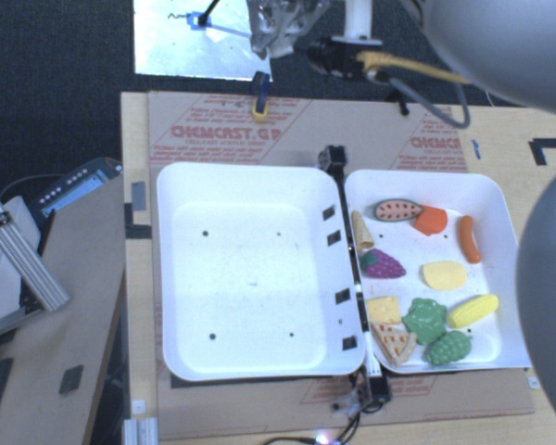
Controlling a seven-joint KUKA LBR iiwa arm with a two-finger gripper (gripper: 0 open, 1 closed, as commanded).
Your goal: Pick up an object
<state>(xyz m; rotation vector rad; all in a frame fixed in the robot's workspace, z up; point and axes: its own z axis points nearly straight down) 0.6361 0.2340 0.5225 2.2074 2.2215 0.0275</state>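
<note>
The right bin [497, 202] holds several toy foods: a watermelon slice [397, 210], an orange piece [431, 221], a red sausage [469, 239], a cone [362, 232], purple grapes [383, 264], a yellow lemon [444, 274], a cheese wedge [383, 310], a pizza slice [395, 343], two green broccoli pieces [425, 317] [449, 346] and a yellow corn cob [473, 311]. My gripper [273, 37] hangs high at the top of the view, beyond the far edge of the bench and well away from both bins. Nothing shows in its grasp.
The left bin [171, 276] sits beside the right one, joined by a black hinge strip [345, 248]. A yellow and blue clip [259, 95] lies on the cardboard behind the bins. The grey arm [500, 17] crosses the upper right; a metal rail [18, 258] stands at the left.
</note>
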